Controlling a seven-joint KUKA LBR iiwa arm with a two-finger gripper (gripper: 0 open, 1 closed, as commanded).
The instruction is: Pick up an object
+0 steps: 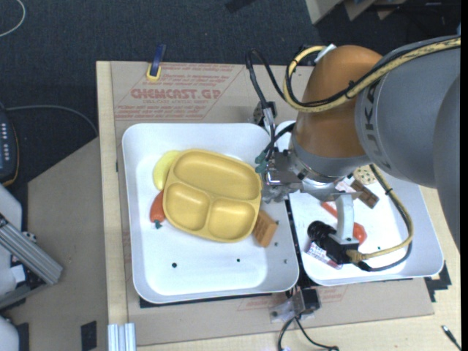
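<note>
left bin: yellow three-compartment tray (210, 194)

My table (183, 86) is tan, with red print across its far part. Two shallow white bins sit directly on it, side by side and touching: left bin (139, 218), right bin (417, 247). A yellow-and-blue clamp (155, 64) grips the far edge. Black cables (256, 75) trail over the far part.

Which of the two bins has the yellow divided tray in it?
The left bin; the tray fills its upper half. The right bin holds only small items.
</note>
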